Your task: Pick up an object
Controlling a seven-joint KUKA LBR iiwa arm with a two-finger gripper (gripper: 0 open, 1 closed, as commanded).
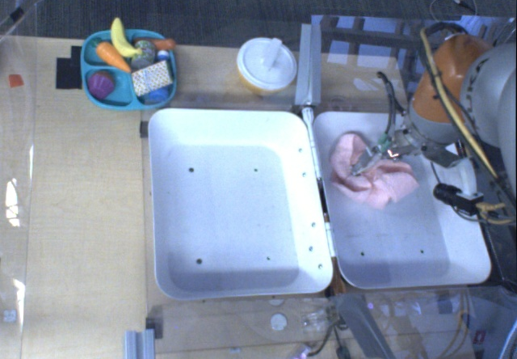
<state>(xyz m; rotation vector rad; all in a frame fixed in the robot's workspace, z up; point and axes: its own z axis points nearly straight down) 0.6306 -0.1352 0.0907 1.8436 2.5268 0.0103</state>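
Observation:
A crumpled pink cloth (373, 174) lies in the upper left part of the right bin (420, 256). My gripper (366, 162) reaches in from the right and sits low over the middle of the cloth, its tips down among the folds. The grey arm with its orange band (446, 74) fills the upper right corner above that bin.
The left bin (234, 204) sits beside the right one, with a metal divider (311, 107) between their top corners. On the bench behind are a blue tray (128, 68) of toy food and a white lidded cup (266, 64). Cables hang around the arm at right.

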